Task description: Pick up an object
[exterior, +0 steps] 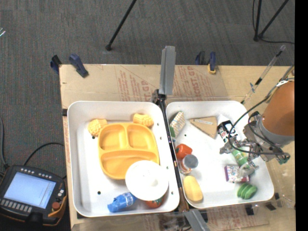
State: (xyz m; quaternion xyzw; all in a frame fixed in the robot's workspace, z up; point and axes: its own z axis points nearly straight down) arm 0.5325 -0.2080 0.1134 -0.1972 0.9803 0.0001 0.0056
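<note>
The gripper (pixel 246 161) hangs low over the right bin (pixel 211 196), near its right edge, just above a small pink packet (pixel 234 173) and a green toy (pixel 247 191) by the front right corner. Whether its claw is apart or together cannot be told.

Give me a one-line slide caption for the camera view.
KUKA arm's gripper hovers over the right bin near a green toy; the left bin holds a yellow divided tray and white lid.

One camera looks down at a slant from above the bench (pixel 120 83), far enough to frame both white bins (pixel 77 153) and surrounding floor.
</note>
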